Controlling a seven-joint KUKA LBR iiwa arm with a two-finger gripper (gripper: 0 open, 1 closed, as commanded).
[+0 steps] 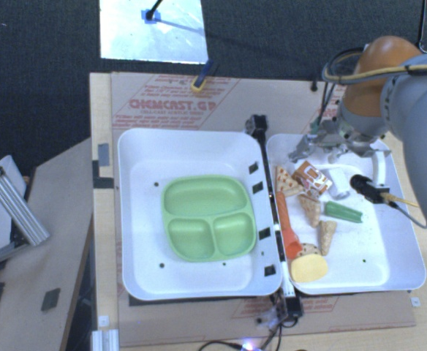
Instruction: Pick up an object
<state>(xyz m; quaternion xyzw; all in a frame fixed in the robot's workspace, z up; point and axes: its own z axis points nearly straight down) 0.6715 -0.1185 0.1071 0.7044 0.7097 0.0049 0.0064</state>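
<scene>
- No object is seen lifted yet; by the look of things, the pick is not yet made and the grasp and lift are left to do.
- The objects to be picked lie in the right bin (411,273): a small orange-and-white box (312,179), a green piece (343,212), an orange carrot (287,227) along the bin's left wall, two cones (325,236), a triangular wedge (284,180) and a yellow disc (308,269).
- In the left bin (137,262) a green divided plate (208,218) is seen, well apart from the arm.
- The arm (418,115) is reached in from the right and is bent down over the far part of the right bin, the orange band (382,58) uppermost.
- The claw (323,146) is held low above the bin's far left corner, just beyond the small box.
- Whether the claw is wide or narrow cannot be told, and nothing is seen held in it.
- The small box is judged the nearest candidate, lying just beside the claw.
</scene>
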